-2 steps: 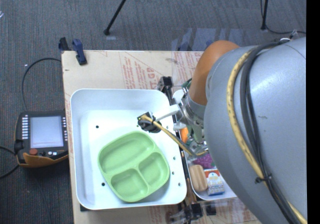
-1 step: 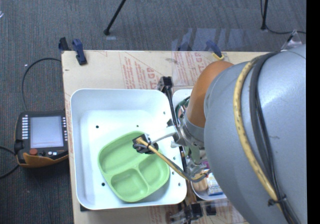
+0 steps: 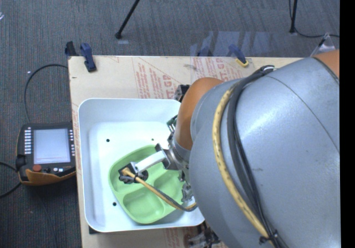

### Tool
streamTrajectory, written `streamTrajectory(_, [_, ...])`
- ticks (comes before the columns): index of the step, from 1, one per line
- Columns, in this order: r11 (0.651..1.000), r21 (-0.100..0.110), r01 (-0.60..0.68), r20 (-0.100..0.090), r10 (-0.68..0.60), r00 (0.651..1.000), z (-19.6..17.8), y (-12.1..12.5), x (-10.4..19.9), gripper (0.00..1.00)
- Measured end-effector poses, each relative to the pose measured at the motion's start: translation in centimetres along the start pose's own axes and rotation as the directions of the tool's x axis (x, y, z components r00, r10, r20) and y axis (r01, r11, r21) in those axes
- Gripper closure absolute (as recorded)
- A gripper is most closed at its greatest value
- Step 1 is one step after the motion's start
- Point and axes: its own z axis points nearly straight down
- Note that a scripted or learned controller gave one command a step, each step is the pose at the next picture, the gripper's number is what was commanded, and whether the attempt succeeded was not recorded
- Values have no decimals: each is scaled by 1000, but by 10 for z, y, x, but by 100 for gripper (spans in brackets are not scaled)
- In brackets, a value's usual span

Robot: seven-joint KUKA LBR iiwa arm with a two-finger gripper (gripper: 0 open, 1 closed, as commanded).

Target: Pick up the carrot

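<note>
No clean read on the carrot from here. Landmark is the green tray (image 3: 141,208), a divided dish lying in the white bin (image 3: 94,125).

- The compartments you can see, on the tray's left and near side, are bare green.
- The orange past the tray's far-right corner is the arm's orange band (image 3: 197,105), not the carrot.
- My judgement is that the carrot is either under the wrist at the tray's right side or further right of the tray, behind the arm (image 3: 277,147). I can't tell which, and I can't call its long axis either.

The gripper (image 3: 184,186) sits low over the tray's right side. The arm reaches in from the tray's right and covers everything on that side. I can't tell whether the gripper is open or clenched because the wrist blocks it. No object is visible in it, so don't count this as a grasp.

The next move turns on whether the carrot lies straight below the gripper or off to the right of the tray.
- **Below:** you likely want a plain descent, closing across the carrot's short side.
- **Right of the tray:** lift clear of the tray rim first, then traverse away from the tray.

Either way the risk is clipping the rim and dragging the tray across the bin.

There's only one arm, so you have no choice of reach.
</note>
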Motion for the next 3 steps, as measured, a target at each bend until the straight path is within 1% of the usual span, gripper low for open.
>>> streamTrajectory(1, [1000,-12,-29,-21,29,999,52,-29,0,0])
streamTrajectory(2, [994,2,-108,-9,108,994,59,-14,87,0])
streamTrajectory(3, [992,6,-124,13,124,992,49,-7,83,100])
